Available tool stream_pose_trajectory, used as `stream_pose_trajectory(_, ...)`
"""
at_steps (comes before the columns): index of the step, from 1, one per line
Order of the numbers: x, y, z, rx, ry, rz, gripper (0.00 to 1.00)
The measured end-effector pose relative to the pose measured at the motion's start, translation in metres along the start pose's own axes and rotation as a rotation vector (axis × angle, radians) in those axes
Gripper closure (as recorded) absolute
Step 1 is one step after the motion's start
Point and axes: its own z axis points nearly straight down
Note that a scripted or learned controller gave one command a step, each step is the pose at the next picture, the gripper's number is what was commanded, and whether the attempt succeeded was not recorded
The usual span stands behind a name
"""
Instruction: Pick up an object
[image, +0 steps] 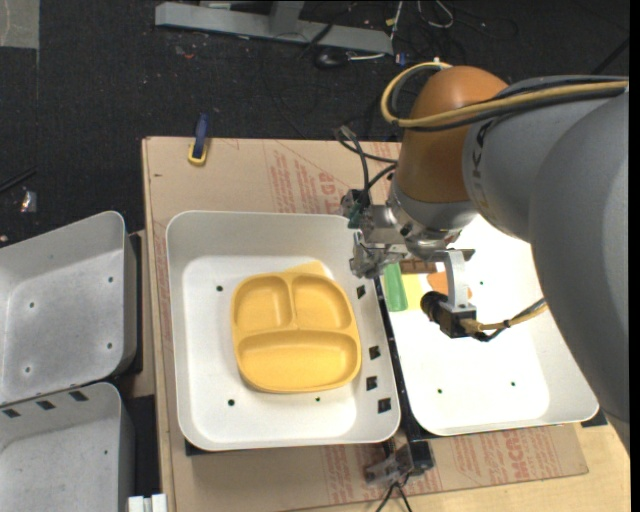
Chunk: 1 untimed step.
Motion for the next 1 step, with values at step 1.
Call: stream_pose_trajectory(1,0.0518,0.0271,-0.0161,-0.002,0.0,0.0,1.0)
